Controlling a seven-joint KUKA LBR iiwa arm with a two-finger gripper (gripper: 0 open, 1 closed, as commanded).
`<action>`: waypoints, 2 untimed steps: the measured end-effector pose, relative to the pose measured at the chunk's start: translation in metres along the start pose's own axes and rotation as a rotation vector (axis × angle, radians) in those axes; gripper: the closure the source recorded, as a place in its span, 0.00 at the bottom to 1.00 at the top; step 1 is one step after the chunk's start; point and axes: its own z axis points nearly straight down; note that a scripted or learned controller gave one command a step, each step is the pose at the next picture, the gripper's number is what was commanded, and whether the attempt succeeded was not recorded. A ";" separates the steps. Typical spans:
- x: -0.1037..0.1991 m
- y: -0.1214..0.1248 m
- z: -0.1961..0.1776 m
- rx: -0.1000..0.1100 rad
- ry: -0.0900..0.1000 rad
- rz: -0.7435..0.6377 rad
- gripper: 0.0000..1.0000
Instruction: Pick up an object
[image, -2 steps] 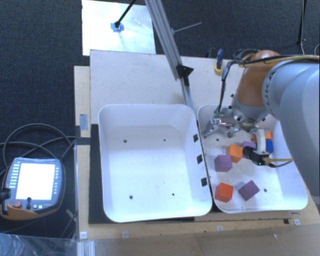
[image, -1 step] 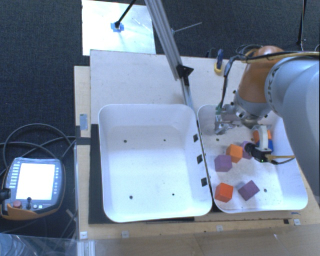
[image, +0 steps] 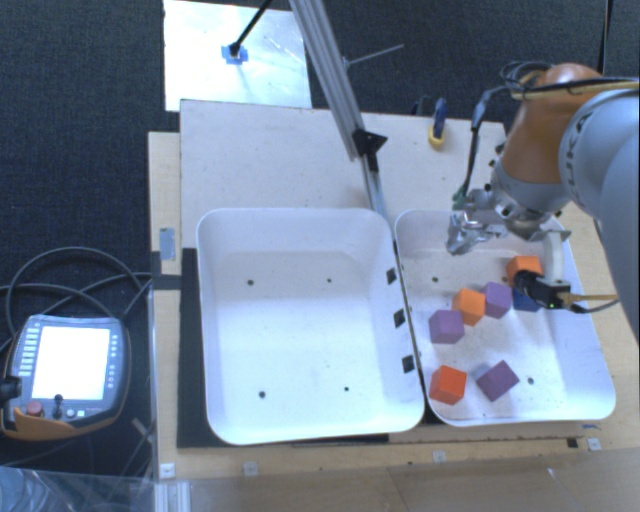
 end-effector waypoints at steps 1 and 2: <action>0.007 -0.005 -0.057 -0.002 0.000 -0.003 1.00; 0.006 -0.003 -0.112 -0.002 0.000 -0.003 1.00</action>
